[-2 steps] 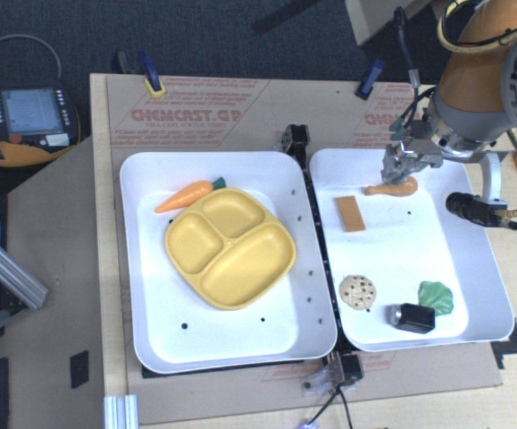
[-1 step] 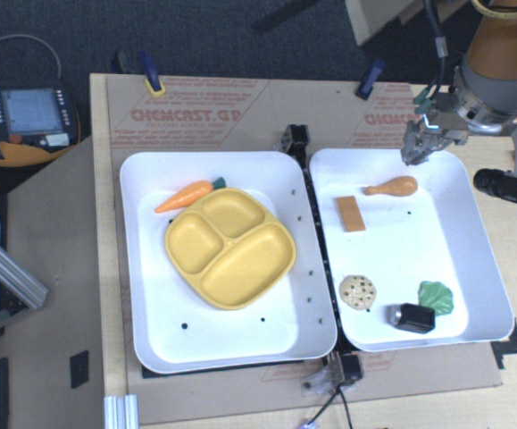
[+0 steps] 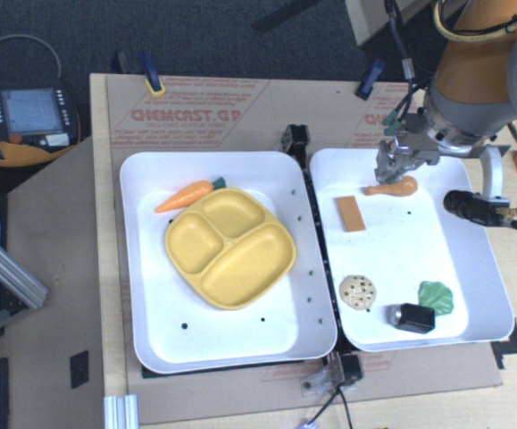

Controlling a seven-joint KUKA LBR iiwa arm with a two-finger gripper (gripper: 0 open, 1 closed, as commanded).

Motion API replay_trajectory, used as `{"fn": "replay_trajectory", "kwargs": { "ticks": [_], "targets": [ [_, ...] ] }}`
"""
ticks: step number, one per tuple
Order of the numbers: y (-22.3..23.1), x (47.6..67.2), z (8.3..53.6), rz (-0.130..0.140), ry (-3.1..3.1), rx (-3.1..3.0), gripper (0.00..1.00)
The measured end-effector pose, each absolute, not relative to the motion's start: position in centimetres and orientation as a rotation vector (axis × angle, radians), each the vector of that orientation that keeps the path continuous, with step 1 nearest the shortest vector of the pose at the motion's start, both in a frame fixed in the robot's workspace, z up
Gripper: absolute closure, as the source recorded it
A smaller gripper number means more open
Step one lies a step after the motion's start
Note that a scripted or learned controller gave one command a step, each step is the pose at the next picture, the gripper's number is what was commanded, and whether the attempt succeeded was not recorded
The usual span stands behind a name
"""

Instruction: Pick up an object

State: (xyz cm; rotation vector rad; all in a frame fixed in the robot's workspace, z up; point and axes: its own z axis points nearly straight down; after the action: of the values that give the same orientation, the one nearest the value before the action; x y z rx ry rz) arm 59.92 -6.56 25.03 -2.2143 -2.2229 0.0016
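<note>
Meanwhile, a smooth carrot point(image 3: 184, 195) is lying beside a yellow three-part plate point(image 3: 230, 248) in the left bin point(image 3: 142, 266) | right bin point(image 3: 472, 266) is holding a flat tan block point(image 3: 350, 214), speckled cookie point(image 3: 357, 291), black box point(image 3: 411, 317), green leaf point(image 3: 436, 297) | gripper point(image 3: 394, 173) is hovering directly over an orange sausage-shaped piece point(image 3: 392, 188), long axis left-right | its state: cannot be told.

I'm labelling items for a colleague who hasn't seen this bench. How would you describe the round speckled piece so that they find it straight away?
Start at the right-hand shallow white bin and look along its near left edge. There lies the round tan cookie with dark specks, flat on the floor. It is the one disc there: the orange-brown rectangular block sits farther back, and the small black box and crumpled green leaf piece lie to its right.
</note>
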Motion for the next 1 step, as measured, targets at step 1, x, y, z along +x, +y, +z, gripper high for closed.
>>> {"fn": "replay_trajectory", "kwargs": {
  "ticks": [1],
  "targets": [
    [-2.3,57.28,25.41,0.001,-2.224,-2.214,1.0]
  ]
}}
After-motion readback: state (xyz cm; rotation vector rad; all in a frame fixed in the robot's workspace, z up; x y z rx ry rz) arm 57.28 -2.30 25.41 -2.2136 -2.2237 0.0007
